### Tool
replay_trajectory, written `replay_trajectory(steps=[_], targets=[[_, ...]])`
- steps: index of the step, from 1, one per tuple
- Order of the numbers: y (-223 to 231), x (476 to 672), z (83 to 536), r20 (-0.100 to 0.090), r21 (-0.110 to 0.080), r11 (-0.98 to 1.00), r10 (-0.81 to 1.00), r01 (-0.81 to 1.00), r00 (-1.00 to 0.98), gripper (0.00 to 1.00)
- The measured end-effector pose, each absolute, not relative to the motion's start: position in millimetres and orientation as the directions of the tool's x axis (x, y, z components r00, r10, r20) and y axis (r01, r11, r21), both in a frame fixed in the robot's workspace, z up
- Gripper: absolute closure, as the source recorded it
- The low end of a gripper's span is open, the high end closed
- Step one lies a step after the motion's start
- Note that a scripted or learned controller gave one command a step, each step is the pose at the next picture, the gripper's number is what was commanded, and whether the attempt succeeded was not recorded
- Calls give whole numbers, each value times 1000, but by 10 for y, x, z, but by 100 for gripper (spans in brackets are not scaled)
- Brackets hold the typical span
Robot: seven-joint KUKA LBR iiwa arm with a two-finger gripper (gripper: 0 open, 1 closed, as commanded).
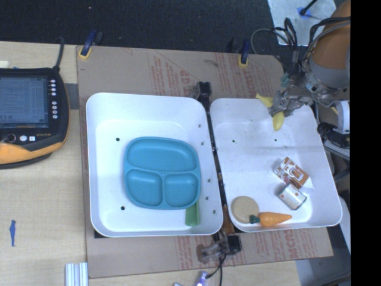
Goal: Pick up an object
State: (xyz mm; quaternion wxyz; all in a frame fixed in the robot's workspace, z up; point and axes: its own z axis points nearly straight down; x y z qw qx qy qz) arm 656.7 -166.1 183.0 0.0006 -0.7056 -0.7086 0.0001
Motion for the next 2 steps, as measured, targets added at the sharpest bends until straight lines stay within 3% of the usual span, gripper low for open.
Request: replay_trajectory(steps=[1,2], targets=[[-1161,6566,2292,1,-2,4,1000,1000,-4,100],[-482,6095,2372,-1,-4,7,1000,1000,-7,100]])
